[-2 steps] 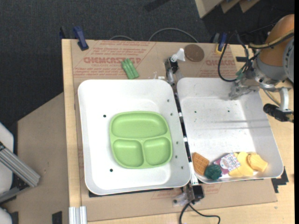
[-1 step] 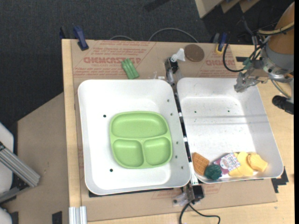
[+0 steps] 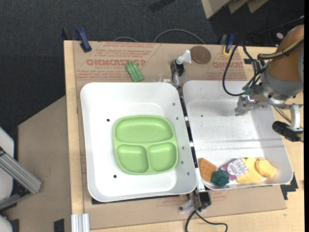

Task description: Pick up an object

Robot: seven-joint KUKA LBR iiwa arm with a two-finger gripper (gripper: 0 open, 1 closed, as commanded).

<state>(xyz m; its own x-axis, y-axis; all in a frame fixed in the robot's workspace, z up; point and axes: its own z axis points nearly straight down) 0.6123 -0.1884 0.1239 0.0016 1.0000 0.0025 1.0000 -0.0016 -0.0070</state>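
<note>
Several small objects lie along the near edge of the right bin (image 3: 217,129): a tan waffle-like piece (image 3: 207,168), a dark green lump (image 3: 221,178), a pink and white packet (image 3: 236,167) and yellow pieces (image 3: 259,170). My gripper (image 3: 243,105) hangs over the far right part of that bin, above bare white floor, well apart from the pile. Nothing shows in its grasp. The left bin (image 3: 96,110) holds a light green divided plate (image 3: 145,144).
On the cardboard beyond the bins lie a small green object (image 3: 134,71) and a brown disc (image 3: 200,55). Blue clamps (image 3: 83,39) (image 3: 228,44) grip the far edge. Black cables (image 3: 227,76) loop over the right bin's far corner.
</note>
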